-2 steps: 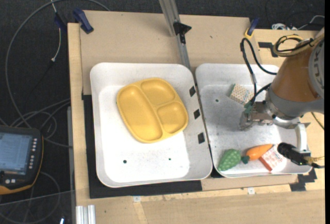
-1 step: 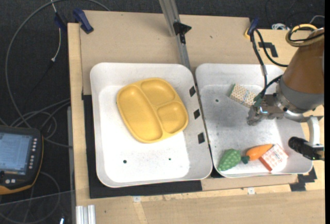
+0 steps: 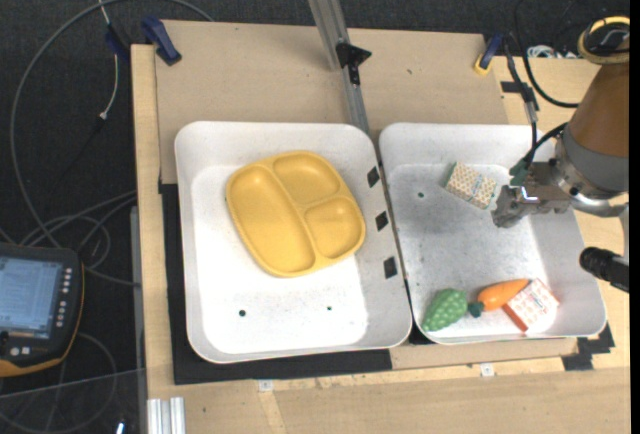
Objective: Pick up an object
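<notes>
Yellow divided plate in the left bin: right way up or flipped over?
Right way up. The yellow plate lies flat in the left bin with its three hollow compartments facing the camera.

right bin [image 3: 440,222] centre open | packet [image 3: 471,184] near gripper [image 3: 508,210]

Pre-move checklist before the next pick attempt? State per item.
1. Gripper is over the right bin: ok.
2. Small patterned block lies just left of the gripper, apart from other items: ok.
3. Nothing seen held: ok.
4. Carrot, green toy and small box are bunched at the near wall: not ok for a clean pick.
5. Yellow divided plate is in the left bin, out of the path: ok.
</notes>
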`<state>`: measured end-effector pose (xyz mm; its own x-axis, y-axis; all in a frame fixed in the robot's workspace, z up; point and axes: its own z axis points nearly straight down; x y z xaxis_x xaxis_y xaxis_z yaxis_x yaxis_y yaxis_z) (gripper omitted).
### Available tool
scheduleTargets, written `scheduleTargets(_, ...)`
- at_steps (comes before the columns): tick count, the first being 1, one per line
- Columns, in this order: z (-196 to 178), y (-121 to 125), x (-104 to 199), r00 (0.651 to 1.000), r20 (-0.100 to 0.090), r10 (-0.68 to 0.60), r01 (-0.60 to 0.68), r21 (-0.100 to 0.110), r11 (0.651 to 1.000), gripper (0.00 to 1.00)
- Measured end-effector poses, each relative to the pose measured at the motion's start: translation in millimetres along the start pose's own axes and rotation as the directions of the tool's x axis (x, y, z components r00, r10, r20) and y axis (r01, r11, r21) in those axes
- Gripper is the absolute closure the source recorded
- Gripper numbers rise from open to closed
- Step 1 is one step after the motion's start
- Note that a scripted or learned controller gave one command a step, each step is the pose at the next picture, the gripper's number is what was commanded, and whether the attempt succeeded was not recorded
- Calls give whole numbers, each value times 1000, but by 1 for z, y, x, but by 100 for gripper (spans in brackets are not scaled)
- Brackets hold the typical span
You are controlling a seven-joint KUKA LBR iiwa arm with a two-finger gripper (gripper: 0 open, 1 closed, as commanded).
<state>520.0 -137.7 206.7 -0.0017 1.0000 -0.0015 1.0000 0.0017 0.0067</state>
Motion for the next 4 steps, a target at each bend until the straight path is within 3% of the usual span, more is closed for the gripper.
scheduleTargets(1,4,-5,51,1000,-5,-3,4,9,1000,100)
scheduleTargets(4,-32,-20,210,1000,-5,-6,6,5,1000,100)
